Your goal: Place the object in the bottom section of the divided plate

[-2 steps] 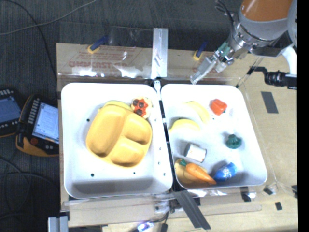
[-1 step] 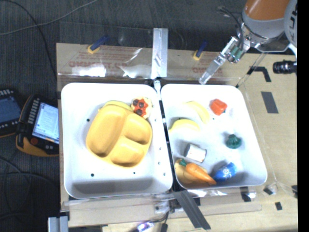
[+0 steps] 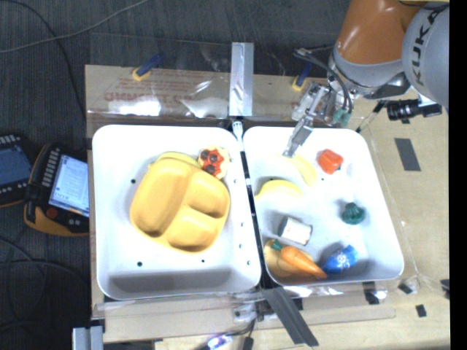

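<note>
Grey two-finger gripper [image 3: 290, 150] hovering, fingers' state impossible to tell; nothing seen between them. Yellow divided plastic plate [image 3: 180, 204] well left of fingers, bottom section furthest; orange plastic block [image 3: 330, 160] just right.

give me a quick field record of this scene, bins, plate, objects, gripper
left bin: white bin holding a yellow divided plate
on plate edge: small red and black object at its far rim
right bin: white bin with loose items
right bin items: orange-red piece, green piece, carrot, blue object, grey-white block, yellow banana-like piece
gripper: gripper over the far side of the right bin, nothing seen between its fingers
plate sections: no object lying in them
</note>
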Motion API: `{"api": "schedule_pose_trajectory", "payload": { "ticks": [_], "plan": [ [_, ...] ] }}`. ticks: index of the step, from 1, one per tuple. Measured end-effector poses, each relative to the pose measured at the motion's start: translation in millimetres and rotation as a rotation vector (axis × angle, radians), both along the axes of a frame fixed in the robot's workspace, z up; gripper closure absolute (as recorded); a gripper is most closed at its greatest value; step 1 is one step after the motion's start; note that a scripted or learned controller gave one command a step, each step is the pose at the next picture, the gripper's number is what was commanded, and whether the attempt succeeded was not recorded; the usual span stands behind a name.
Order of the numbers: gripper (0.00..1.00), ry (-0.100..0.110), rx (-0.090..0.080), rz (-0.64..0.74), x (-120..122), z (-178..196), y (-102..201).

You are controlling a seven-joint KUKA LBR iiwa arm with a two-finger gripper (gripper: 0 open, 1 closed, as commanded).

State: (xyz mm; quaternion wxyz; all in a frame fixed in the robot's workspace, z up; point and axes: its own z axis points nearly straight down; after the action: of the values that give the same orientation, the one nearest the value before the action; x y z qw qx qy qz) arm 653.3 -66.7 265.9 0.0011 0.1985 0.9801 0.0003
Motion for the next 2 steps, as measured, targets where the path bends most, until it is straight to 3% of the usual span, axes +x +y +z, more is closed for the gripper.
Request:
{"api": "schedule_pose_trajectory", "payload": {
  "ticks": [1,2],
  "plan": [
    [0.0,0.0,-0.001,0.276,-17.3,-17.3,53.2],
    [0.0,-0.002,0.001,0.748,-32.3,-20.5,129.7]
  ]
}}
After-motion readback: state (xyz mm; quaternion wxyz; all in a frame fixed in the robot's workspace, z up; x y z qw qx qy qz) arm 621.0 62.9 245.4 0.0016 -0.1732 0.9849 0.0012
